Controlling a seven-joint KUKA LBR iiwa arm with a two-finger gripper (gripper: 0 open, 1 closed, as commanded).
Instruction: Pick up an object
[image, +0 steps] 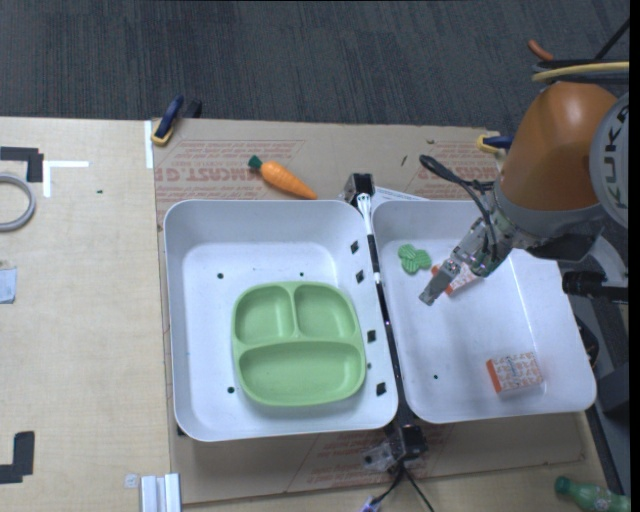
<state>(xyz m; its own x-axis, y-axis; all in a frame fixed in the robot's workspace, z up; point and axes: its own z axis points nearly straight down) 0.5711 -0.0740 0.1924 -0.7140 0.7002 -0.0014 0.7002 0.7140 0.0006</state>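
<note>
We record the bench (80, 350), a pale wooden surface carrying a sheet of printed cardboard (330, 160) on which two shallow white bins sit side by side, their inner rims touching. The left bin (200, 240) holds a green divided plate (298, 343), lying flat in its lower middle with three compartments facing up. The right bin (470, 390) receives the arm (560, 150), whose orange band and grey body enter from the right edge and descend over the bin's upper half. We find the gripper (445, 280) low over the right bin's upper middle, pointing down and to the left. A small red and white item (466, 281) shows at the fingers, but we cannot tell whether it is gripped or merely lying beside them, and we cannot tell how far the fingers are parted. Just left of the gripper, apart from it, a small green leafy piece (413, 259) rests on the bin floor. A small orange and white box (514, 374) lies in the lower right of the same bin, well apart from the gripper. Outside the bins, an orange toy carrot (283, 178) lies on the cardboard above the left bin, and a blue clamp (168, 118) sits at the cardboard's upper left corner.
</note>
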